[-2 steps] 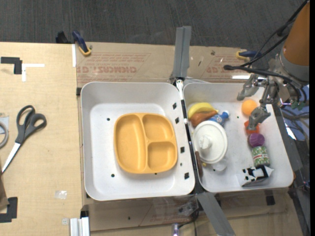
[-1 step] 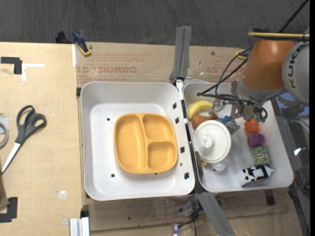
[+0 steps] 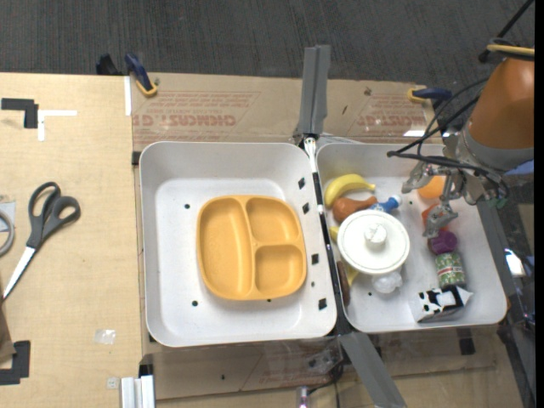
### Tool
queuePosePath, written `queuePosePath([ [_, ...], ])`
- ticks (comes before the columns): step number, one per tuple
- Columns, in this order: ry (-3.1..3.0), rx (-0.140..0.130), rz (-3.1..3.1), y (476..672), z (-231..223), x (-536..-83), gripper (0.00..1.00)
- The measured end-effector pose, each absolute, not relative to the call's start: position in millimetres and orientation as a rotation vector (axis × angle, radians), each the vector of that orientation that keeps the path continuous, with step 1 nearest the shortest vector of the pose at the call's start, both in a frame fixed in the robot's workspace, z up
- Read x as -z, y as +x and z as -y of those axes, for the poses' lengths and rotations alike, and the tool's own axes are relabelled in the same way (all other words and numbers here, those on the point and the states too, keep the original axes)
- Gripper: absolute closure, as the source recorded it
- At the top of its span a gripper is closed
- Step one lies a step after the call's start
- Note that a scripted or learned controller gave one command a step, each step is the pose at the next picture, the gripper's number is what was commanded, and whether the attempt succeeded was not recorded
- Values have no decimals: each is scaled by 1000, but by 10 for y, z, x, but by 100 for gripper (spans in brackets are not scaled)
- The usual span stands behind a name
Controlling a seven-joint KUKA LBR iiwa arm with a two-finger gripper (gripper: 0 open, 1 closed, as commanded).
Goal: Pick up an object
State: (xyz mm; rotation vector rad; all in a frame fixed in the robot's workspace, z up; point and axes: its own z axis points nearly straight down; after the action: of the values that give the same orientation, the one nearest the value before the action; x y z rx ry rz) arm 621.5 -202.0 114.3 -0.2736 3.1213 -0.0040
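Arm: The grey arm with the orange band [image 3: 507, 100] came in from the upper right of the frame and hung over the right bin [image 3: 489, 313].
Gripper: The gripper [image 3: 438, 201] was near the top right of that bin. Its two fingers pointed down and were spread apart, with nothing between them.
Things to pick: The right bin was full of small things. An orange ball [image 3: 432, 185] sat just behind the fingers. A purple thing [image 3: 441, 243] lay just below them. A small green bottle [image 3: 450, 269] lay under that, and a black and white toy [image 3: 442, 301] sat at the bottom.
More things: A yellow banana [image 3: 347, 185], a brown thing [image 3: 354, 204] and a round white lid [image 3: 373, 240] were on the left side of that bin.
Left bin: A yellow plate with three parts [image 3: 252, 246] sat in the left bin [image 3: 161, 253].
Table: Scissors [image 3: 41, 221] lay far at the left of the frame.
Done: The arm was over the things, and the hand was open and low.
Left to do: Nothing was picked up yet. I think the hand must go down, shut on one thing, maybe the purple one or the orange ball, and lift it.
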Motion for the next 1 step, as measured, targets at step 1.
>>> queuePosePath([
  [1,-195,-3,-3129,6058,2187,-944,0],
])
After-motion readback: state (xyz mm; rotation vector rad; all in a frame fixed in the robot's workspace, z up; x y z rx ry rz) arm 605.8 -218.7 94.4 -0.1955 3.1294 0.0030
